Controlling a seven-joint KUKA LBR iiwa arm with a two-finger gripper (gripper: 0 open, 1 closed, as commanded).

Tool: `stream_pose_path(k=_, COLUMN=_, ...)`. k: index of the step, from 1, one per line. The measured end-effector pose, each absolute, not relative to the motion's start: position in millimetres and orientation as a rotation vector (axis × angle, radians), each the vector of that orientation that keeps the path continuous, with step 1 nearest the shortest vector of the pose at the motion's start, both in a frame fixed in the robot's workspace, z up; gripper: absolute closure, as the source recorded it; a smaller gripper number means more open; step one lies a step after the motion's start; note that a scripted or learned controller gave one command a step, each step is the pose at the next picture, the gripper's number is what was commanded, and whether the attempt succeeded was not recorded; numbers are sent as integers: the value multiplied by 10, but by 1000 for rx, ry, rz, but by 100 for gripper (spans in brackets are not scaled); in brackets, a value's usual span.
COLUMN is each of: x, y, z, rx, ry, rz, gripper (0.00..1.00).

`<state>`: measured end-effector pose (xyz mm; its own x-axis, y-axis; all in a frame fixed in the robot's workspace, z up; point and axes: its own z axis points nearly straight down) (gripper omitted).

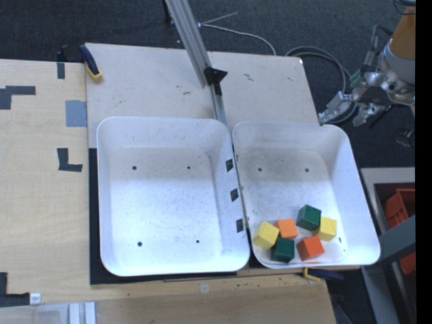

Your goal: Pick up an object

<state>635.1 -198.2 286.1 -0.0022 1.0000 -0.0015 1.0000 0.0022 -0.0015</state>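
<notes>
1. Camera view is showing me parked at the upper right, my gripper [349, 108] hanging outside the right bin [351, 155], just past its far right corner; whether it is wide or narrow I cannot tell from here, and nothing is showing in it.
2. The things I am meant to pick from are sitting in a tight cluster at the near end of the right bin; a yellow cube [266, 234] on the left, an orange cube [287, 228] just beside it, a dark green cube [309, 217] behind, a smaller yellow cube [327, 228] at the right, a second dark green cube [283, 250] at the front and a red-orange cube [310, 248] next to it; several are touching.
3. The left bin [108, 181] is lying alongside, sharing the middle edge with the right one.
4. As I am judging it, the task is barely starting; no cube is being lifted, and I am standing well apart from the cluster.
5. What is remaining is everything; travelling over the near end, choosing an outer cube such as the left yellow one, descending, closing and lifting; the crowding is making a clean grasp doubtful.
</notes>
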Motion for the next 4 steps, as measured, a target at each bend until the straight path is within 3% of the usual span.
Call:
stream_pose_path(k=1, x=6292, y=-2092, z=3056, rx=2220, ry=2221, rz=0, gripper=0)
stream_pose_path(k=2, x=6266, y=-1631, z=1515, rx=2224, ry=2230, rz=-8, gripper=0)
stream_pose_path(k=3, x=5099, y=-1722, z=1044, rx=2232, ry=2225, rz=-10, gripper=0)
stream_pose_path(k=4, x=5142, y=-1709, z=1164, rx=2222, ry=2225, rz=-2, gripper=100)
